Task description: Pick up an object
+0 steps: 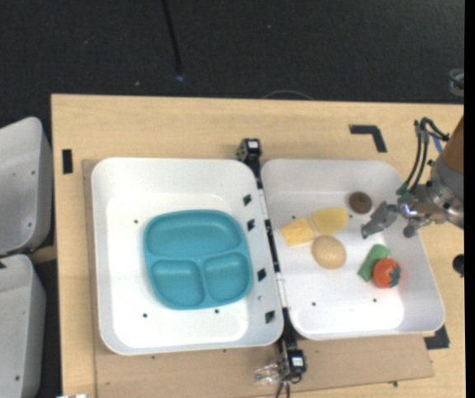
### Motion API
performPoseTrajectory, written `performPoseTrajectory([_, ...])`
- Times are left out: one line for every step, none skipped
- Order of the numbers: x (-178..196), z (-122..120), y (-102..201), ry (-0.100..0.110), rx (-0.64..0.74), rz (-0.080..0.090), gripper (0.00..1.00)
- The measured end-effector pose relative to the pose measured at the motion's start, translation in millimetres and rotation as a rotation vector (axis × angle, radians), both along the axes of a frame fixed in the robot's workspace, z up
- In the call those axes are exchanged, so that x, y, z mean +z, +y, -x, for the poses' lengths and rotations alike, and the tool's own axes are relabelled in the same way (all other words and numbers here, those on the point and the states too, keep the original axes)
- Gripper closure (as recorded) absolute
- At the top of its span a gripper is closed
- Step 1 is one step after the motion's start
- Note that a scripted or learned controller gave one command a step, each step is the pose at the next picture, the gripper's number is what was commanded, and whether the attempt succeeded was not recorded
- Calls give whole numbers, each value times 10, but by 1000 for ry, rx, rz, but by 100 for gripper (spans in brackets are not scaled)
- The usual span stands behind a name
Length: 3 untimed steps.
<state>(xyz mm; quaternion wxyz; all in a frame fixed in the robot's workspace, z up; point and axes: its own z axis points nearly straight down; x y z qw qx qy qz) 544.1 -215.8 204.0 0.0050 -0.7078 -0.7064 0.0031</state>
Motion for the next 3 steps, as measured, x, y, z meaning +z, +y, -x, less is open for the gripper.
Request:
performPoseTrajectory([73, -31, 3, -13, 3, 3, 0])
performPoseTrajectory([-561, -21, -6, -7, 0, 4, 0])
performPoseTrajectory([-969, -57, -35, -20, -3, 6, 0])
